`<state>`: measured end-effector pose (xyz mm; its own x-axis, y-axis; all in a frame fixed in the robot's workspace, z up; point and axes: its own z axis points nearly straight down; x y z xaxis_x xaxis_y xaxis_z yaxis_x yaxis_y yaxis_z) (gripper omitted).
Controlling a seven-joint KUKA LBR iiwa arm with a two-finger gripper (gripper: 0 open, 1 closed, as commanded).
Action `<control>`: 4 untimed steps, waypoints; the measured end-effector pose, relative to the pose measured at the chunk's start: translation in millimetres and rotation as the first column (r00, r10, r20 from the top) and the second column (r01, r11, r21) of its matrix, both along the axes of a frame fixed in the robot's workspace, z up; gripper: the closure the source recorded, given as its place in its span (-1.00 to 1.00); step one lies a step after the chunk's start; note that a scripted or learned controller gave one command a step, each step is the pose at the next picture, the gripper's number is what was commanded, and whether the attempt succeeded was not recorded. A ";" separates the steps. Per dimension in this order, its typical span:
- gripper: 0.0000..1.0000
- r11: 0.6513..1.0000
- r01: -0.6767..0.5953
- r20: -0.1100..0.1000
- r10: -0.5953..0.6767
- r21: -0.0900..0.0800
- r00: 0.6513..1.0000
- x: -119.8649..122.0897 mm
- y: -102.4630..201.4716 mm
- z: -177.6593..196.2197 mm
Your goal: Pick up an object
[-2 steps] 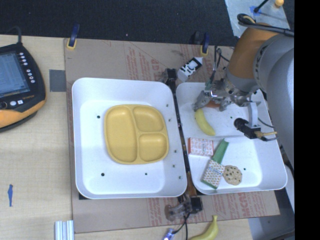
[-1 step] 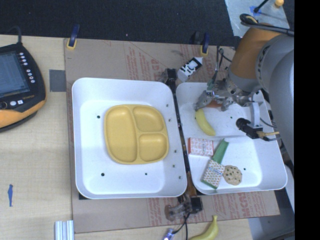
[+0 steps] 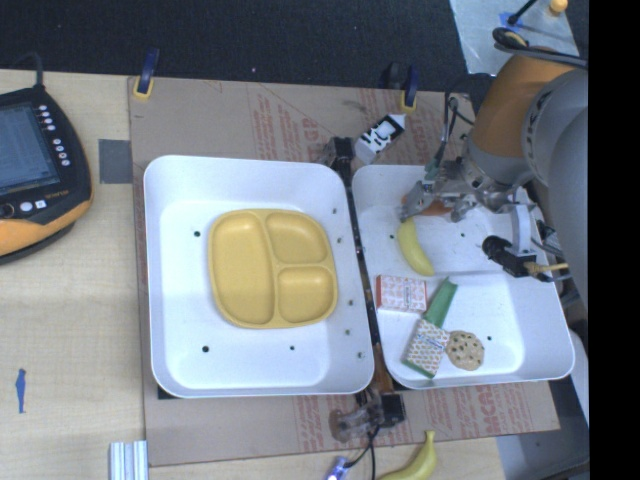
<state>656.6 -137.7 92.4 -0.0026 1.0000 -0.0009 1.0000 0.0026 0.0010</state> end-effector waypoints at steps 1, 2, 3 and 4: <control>-1.00 1.000 -0.002 -0.006 0.002 0.001 1.000 -69.9 6.4 -1.0; -1.00 1.000 -0.002 -0.006 0.002 0.000 1.000 -93.0 25.4 -0.8; 1.00 1.000 -0.006 -0.008 0.006 -0.001 1.000 -92.7 24.2 9.4; 1.00 1.000 -0.003 -0.003 0.003 0.002 1.000 -95.2 90.8 100.0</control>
